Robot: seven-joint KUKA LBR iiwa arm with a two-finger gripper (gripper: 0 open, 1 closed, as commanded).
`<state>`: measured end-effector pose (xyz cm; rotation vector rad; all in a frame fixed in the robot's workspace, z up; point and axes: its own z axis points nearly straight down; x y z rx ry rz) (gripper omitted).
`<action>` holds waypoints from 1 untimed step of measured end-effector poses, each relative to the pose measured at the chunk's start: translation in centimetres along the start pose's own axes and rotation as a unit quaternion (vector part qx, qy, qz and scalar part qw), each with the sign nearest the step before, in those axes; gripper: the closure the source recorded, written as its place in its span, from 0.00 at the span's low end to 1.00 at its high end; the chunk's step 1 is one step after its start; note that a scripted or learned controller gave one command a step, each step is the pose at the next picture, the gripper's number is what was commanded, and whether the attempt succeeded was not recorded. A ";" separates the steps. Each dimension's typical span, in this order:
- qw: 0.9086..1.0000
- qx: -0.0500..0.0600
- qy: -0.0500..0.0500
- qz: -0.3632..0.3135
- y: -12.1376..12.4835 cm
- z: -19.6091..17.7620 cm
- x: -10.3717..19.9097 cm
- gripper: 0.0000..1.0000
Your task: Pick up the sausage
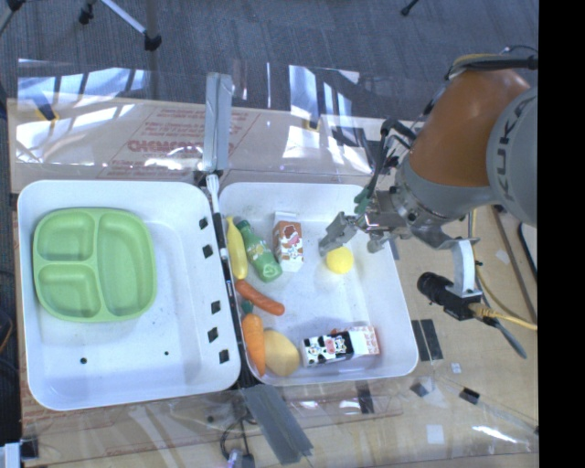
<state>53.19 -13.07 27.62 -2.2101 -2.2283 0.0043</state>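
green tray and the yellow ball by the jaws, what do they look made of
The green tray looks like moulded plastic with a matte finish: uniform colour, rounded compartment ridges, soft highlights. The yellow ball looks like smooth plastic or rubber toy fruit, evenly coloured with a faint sheen; the view leaves open which.

**A robotics lab test station**

This looks like a robotics lab. An industrial arm point(475, 137) branded KUKA reaches over a counter point(475, 402) bearing two white bins point(55, 384) filled with toy food and a green divided plate point(91, 265). Clear plastic sheeting point(137, 119) shields the back, loose cables point(507, 315) trail beside it, and grey carpet point(320, 37) with a tripod leg point(128, 23) lies beyond.
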 end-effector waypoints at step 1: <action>1.000 0.001 0.000 0.021 -1.0 14.2 3.9 0.00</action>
